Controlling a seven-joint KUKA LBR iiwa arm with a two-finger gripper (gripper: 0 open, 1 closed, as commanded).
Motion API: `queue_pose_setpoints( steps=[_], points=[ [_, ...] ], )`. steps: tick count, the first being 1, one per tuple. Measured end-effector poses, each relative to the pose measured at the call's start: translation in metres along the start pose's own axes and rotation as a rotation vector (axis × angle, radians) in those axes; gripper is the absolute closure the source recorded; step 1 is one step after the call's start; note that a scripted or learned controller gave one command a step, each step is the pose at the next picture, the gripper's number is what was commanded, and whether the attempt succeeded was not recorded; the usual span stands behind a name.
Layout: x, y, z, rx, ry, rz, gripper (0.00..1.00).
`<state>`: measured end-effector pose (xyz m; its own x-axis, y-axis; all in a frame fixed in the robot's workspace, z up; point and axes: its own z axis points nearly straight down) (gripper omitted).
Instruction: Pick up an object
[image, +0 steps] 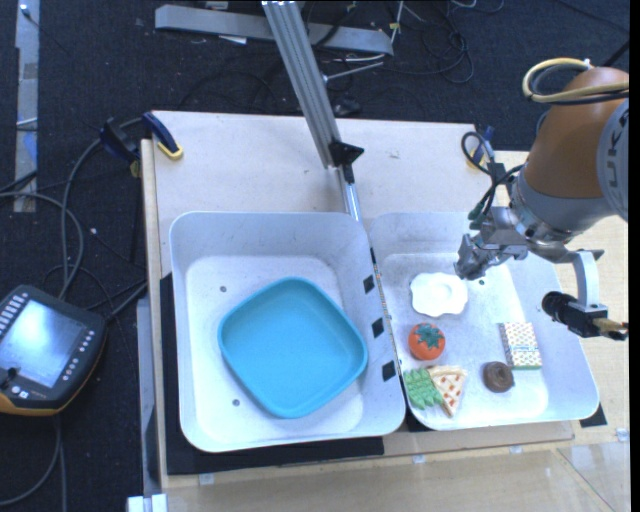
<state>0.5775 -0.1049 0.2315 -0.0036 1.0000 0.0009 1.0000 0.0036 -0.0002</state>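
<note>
My gripper (470, 268) hangs over the back of the right bin (570, 400), just right of and above a flat white fried egg (438, 295). Nothing shows between its fingers. In front of the egg lies a red tomato (427, 341). A pizza slice (449, 388) with a green leafy piece (423, 388) beside it rests at the bin's front left. A brown chocolate doughnut (497, 376) and a small patterned packet (520, 345) lie to the right.
The left bin (190, 250) holds a blue square plate (290, 345). A metal camera pole (315, 90) rises from between the bins at the back. A handheld pendant (40, 345) lies off the bench at left.
</note>
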Motion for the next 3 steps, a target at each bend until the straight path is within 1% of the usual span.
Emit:
queue_pose_setpoints(
  steps=[1,2,3],
  points=[
    [0.049,0.004,0.007,0.000,0.000,-0.001,1.00],
    [0.103,0.018,0.015,0.001,0.000,-0.001,1.00],
    [0.157,0.026,0.020,0.001,0.000,-0.001,1.00]
  ],
)
